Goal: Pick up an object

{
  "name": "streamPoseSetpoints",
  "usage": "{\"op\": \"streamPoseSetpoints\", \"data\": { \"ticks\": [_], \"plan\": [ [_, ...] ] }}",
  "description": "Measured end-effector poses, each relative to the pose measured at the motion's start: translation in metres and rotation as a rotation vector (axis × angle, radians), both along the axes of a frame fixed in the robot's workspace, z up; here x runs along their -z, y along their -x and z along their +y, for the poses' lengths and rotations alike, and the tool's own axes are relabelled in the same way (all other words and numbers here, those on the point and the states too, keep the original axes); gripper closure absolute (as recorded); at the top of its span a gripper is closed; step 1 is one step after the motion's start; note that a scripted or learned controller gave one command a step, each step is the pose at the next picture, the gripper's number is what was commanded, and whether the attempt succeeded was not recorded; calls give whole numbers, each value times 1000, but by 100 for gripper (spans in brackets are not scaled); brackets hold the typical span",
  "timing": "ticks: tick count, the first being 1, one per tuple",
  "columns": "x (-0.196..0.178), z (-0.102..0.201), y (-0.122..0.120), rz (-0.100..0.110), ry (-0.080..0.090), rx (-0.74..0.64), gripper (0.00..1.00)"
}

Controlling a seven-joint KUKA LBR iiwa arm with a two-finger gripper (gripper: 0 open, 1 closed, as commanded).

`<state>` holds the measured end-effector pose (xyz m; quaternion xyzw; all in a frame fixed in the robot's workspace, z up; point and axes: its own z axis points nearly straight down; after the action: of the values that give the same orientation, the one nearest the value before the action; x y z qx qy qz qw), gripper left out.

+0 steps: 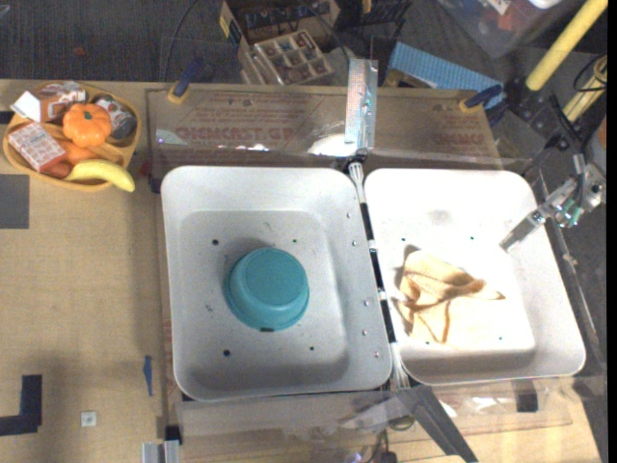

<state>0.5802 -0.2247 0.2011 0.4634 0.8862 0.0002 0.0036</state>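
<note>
A teal bowl [268, 287] lies upside down in the middle of the left bin [193, 210]. A flat pale item with brown streaks [436, 292] lies on the floor of the right bin [482, 355], slightly left of centre. My gripper [516, 236] reaches in over the right bin's right rim, a thin grey part pointing down-left above the bin floor. It is apart from the streaked item, up and to the right of it, and I see nothing held in it.
A bowl of toy food with a banana and an orange pumpkin [72, 138] sits at the bench's far left. A cardboard wall [260, 119] and clutter stand behind the bins. A raised ridge [371, 258] separates the two bins.
</note>
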Motion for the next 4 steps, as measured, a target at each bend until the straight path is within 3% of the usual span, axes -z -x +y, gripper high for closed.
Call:
{"op": "streamPoseSetpoints", "data": {
  "ticks": [1, 2, 3, 4],
  "plan": [
    [111, 18, 17, -5, 1, -31, 0],
    [112, 43, -26, -5, 0, -71, 0],
    [99, 43, -28, -12, 1, -71, 100],
    [11, 133, -14, 2, -3, 330, 100]
  ]
}}
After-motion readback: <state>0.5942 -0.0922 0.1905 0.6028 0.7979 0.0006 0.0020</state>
